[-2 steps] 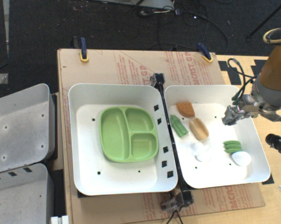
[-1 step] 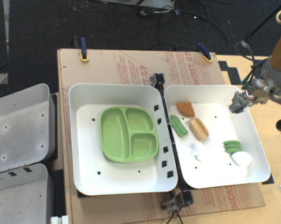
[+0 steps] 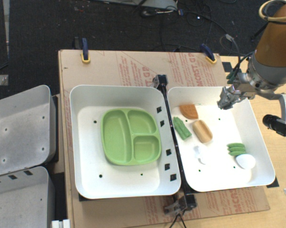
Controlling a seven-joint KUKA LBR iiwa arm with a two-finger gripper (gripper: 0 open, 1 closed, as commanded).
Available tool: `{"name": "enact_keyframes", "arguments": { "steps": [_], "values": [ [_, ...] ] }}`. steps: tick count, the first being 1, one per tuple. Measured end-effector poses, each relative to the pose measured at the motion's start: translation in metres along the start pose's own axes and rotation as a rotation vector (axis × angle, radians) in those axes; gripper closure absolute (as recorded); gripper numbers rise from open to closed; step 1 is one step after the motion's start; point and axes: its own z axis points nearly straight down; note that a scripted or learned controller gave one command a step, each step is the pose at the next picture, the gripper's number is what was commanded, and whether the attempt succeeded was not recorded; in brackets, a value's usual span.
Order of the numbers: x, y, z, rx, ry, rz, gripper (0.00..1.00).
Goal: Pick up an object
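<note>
Overhead slanted view of the tabletop (image 3: 114,68), a brown board carrying two shallow white bins that meet at a black divider (image 3: 169,127), taken here as the landmark. Left of the divider, the left bin (image 3: 86,175) holds a light green compartment tray (image 3: 131,137) lying flat near the bin's centre, with one long section and two smaller ones. Right of the divider, the right bin (image 3: 263,165) holds the loose objects. Just beside the divider lies a dark green oblong piece (image 3: 182,128), set at a slant. Next outward from the divider are an orange wedge-shaped piece (image 3: 189,111), toward the bin's far edge, and a tan bun-shaped piece (image 3: 202,131), just below it. A small pale object (image 3: 198,151) rests on the bin floor nearer the camera; its form is too faint to identify. Well apart from the divider, near the bin's outer wall, sit a green ridged piece (image 3: 236,148) and, touching it on the near side, a white rounded object (image 3: 245,161). The grey arm with its orange band (image 3: 274,39) enters over the right bin's far outer corner. The pincer (image 3: 226,101) hangs above that corner, apart from every object, on the side of the orange wedge away from the divider. Nothing is seen between its tips, and whether they are spread or closed cannot be told at this resolution
</note>
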Motion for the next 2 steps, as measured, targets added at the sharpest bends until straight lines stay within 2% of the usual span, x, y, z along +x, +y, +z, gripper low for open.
{"name": "enact_keyframes", "arguments": {
  "steps": [1, 2],
  "values": [
    [0.044, 0.012, 0.016, 0.004, 0.0, 0.001, 1.0],
    [0.105, 0.027, 0.018, 0.002, 0.001, -0.001, 1.0]
  ]
}}
